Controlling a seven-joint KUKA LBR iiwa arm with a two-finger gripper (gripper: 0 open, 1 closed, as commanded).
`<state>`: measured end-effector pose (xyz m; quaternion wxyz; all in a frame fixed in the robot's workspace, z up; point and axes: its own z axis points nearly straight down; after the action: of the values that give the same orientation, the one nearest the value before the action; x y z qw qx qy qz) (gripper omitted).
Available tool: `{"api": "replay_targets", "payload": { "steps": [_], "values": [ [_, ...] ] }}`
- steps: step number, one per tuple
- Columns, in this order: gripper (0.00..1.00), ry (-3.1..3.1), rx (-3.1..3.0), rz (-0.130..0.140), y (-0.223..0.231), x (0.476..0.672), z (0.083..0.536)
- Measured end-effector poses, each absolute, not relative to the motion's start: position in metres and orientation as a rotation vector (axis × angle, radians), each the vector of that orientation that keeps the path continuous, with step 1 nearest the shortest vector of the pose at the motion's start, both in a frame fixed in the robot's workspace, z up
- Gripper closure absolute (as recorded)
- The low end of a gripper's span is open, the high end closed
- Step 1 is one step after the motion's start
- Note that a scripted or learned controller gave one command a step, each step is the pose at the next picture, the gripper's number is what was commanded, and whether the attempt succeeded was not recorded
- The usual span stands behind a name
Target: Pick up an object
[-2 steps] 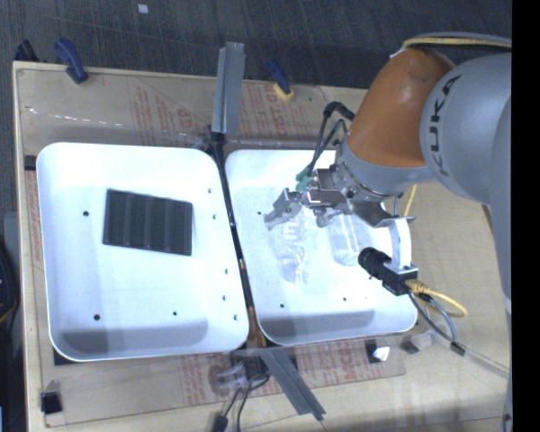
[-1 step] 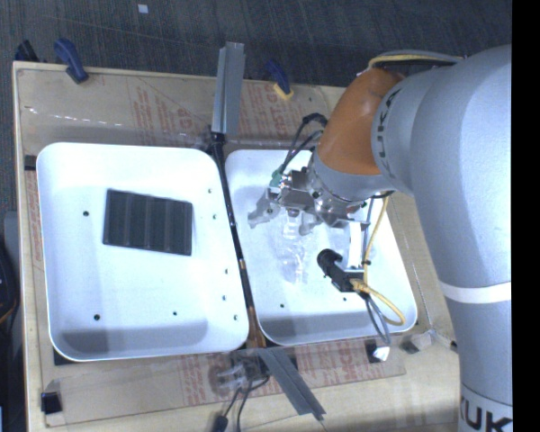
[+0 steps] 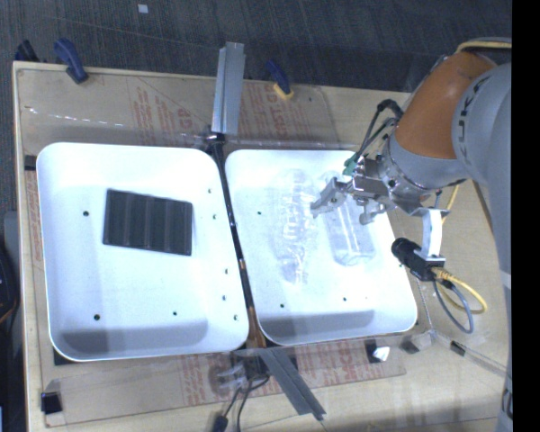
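**Observer:** Where the arm reaches in from your right, its gripper hangs over the right bin, in the upper right part.

**Operator:** State of the gripper?

**Observer:** You have it spread. One finger points left, the other sits to the right, with a gap between. Nothing is pinched that I can make out.

**Operator:** And the objects?

**Observer:** Your nearest is a clear bottle, lying on the bin floor just below the gripper, its upper end close under the spread fingers. It is see-through, so I cannot tell whether there is contact. To its left, apart from it, lies a crumpled clear plastic piece, near the bin's middle.

**Operator:** Left side?

**Observer:** The left bin holds a dark ribbed slab, flat, upper middle, well apart from the gripper. Blue clamps grip the bench's far edge.
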<state>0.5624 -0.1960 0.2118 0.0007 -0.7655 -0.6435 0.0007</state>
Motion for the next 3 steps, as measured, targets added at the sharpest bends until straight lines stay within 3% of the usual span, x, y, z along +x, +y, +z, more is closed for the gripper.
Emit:
{"api": "replay_targets", "payload": {
  "steps": [1, 2, 3],
  "values": [
    [0.00, -1.586, -2.712, 0.002, -0.1922, 0.5316, 0.2722],
    [1.00, -1.594, -2.704, 0.003, -0.1913, 0.5323, 0.2814],
    [0.00, -1.595, -2.704, 0.003, -0.1912, 0.5323, 0.2814]
  ]
}}
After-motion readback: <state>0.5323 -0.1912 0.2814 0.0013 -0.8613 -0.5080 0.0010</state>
